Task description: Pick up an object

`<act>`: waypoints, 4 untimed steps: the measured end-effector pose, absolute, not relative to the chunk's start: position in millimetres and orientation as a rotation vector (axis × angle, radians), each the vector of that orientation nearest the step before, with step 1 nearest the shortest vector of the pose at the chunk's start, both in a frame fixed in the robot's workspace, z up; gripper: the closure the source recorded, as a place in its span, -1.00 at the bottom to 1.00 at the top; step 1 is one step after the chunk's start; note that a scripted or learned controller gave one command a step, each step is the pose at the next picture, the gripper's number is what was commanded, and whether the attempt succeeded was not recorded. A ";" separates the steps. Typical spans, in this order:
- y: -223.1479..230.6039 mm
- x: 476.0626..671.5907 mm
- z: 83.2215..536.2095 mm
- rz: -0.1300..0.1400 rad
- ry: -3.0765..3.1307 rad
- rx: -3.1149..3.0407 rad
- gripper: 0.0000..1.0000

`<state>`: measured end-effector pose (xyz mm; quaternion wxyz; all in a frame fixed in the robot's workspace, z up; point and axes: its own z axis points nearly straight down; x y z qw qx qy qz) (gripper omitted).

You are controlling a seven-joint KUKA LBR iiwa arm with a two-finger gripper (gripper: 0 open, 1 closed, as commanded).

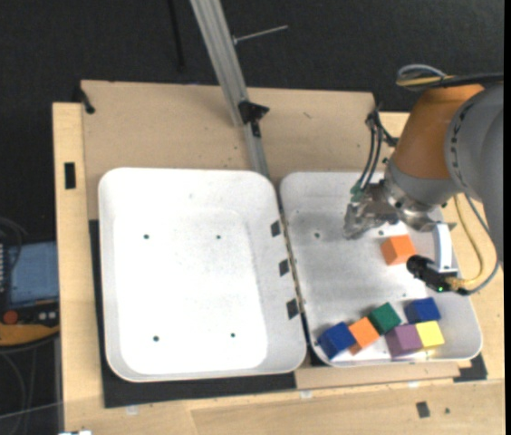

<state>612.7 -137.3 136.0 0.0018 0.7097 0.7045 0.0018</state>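
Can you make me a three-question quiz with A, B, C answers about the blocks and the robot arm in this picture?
1. Where are the blocks?
A. In the bin on the right of the view
B. In the bin on the left of the view
C. On the wooden bench outside the bins

2. How many orange blocks are there?
A. None
B. Two
C. Five

3. Where is the gripper?
A. Over the left bin
B. Over the right bin, near its upper part
C. Off the bench, above the cables

Answers:
1. A: every block lies in the right bin, most bunched at its lower edge.
2. B: one orange block lies alone, another orange block sits between the blue block and green block.
3. B: the gripper hangs over the right bin, left of the lone orange block.
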 end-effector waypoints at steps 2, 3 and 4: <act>-149.3 616.1 241.4 0.007 2.212 2.220 1.00; -150.5 617.2 274.2 0.005 2.221 2.215 1.00; -108.4 606.8 275.4 0.001 2.227 2.215 1.00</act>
